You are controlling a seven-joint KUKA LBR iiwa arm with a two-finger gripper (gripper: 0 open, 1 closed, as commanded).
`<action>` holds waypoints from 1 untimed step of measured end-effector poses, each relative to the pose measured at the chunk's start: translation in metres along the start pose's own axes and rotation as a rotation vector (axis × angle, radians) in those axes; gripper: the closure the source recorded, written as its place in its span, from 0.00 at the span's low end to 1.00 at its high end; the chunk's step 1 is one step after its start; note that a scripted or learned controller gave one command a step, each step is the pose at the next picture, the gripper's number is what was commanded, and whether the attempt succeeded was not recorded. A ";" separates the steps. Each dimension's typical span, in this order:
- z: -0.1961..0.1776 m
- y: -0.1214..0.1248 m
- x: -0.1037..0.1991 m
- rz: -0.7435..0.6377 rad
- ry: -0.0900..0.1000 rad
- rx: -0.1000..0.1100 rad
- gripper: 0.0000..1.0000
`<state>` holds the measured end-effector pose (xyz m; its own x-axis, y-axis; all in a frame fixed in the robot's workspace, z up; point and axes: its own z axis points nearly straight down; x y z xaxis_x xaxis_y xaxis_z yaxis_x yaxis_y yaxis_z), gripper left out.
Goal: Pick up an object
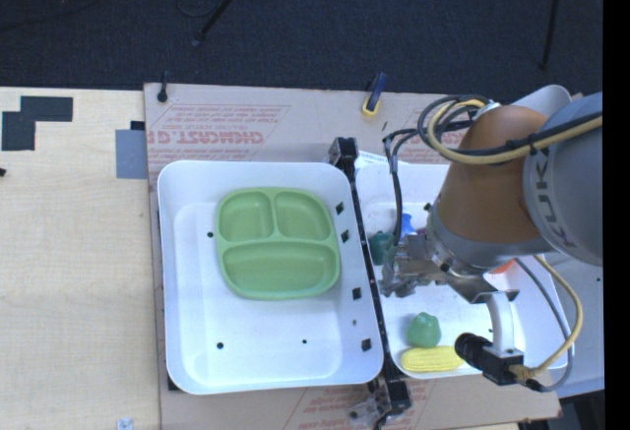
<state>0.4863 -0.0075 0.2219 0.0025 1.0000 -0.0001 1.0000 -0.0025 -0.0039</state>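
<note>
At lower right, a small rounded green toy point(424, 329) and a yellow plastic corn cob point(430, 359) lie in the right white bin point(551, 305), both probably light and slippery. The gripper point(399, 273) hovers just above them; whether it is open or closed, I cannot tell. The green toy's middle looks the surest hold.

Glossy plastic green tray point(277, 244), smooth white bin point(197, 339)

Green plate point(277, 243) in left bin point(187, 339)
</note>
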 end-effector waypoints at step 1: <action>0.004 -0.009 0.010 -0.003 0.001 0.001 1.00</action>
<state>0.4768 0.0026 0.2183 -0.0009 1.0000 0.0011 1.0000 0.0009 -0.0051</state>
